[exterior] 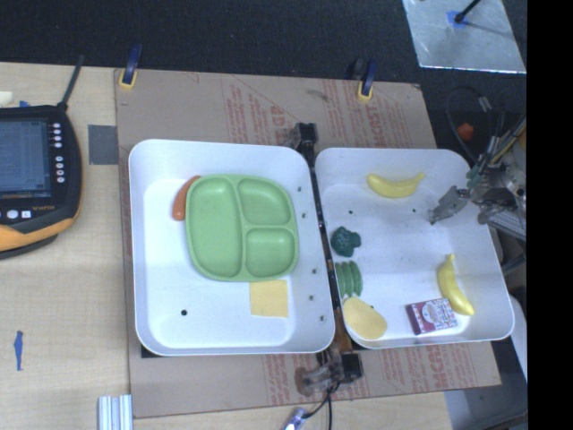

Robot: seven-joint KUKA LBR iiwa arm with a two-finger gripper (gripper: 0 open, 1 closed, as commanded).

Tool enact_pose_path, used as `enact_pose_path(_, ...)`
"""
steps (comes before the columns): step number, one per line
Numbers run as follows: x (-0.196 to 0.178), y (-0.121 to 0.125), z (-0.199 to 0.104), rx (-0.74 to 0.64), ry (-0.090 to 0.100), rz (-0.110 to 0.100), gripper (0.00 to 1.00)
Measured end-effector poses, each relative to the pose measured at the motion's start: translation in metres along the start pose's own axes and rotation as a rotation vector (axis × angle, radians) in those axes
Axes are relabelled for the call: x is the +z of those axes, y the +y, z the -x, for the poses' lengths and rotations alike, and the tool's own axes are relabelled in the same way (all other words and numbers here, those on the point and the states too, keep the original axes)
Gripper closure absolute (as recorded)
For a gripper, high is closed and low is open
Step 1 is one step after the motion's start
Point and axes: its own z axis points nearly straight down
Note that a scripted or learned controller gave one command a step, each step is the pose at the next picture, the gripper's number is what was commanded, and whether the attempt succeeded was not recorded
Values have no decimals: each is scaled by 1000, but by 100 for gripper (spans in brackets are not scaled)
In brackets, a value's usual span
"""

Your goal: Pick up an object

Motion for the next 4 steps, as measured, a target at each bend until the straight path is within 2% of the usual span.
enact_pose_path(1, 98, -55, -1, -1, 2, -3, 0)
enact_pose_path(2, 87, -54, 0, -4, 0, -2, 100)
enact_pose_path(4, -40, 34, -121, -1, 2, 4, 100)
